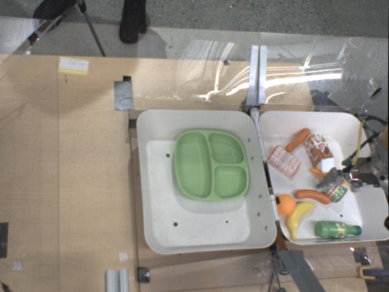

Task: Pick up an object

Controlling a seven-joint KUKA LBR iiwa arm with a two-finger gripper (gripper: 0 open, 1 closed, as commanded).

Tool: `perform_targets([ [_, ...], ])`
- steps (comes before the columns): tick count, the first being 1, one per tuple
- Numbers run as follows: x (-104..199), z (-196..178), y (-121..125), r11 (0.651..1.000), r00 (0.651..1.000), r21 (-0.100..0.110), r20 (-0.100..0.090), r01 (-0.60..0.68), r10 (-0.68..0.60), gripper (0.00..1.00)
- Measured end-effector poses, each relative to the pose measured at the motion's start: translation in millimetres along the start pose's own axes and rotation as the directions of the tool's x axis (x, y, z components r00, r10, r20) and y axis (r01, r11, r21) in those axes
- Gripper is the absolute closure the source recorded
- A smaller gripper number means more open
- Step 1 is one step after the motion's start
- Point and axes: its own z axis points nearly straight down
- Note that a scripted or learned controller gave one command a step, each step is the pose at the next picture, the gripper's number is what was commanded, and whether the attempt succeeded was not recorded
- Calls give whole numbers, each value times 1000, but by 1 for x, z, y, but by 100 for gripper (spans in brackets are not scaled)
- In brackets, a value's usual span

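The right bin point(355, 126) holds several toy foods. A sausage point(298, 140) and a pink packet point(284, 161) lie near its left wall, and a brown packet point(318, 149) sits beside them. Lower down are a second sausage point(312, 195), an orange point(285, 204), a banana point(299, 216) and a green bottle point(337, 229). My gripper point(333, 180) reaches in from the right and hangs low over the bin's middle. It is just above a small green-and-white pouch point(338, 191) and next to the second sausage's right end. Nothing is visibly held.
The left bin point(152, 224) carries a green divided plate point(211, 164). A metal post point(258, 78) stands behind the gap between the bins. Cables and arm parts point(371, 175) crowd the right bin's right side. Bare wooden bench point(61, 163) lies to the left.
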Motion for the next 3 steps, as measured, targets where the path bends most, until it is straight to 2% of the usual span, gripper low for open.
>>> perform_targets([
  [1, -3, 130, 26, 1000, 1000, 0, -1, -30, 30, 0],
  [2, -4, 119, 27, 1000, 1000, -3, 0, -31, 31, 100],
  [3, 86, 30, 64, 999, 999, -2, -2, 40, -40, 100],
])
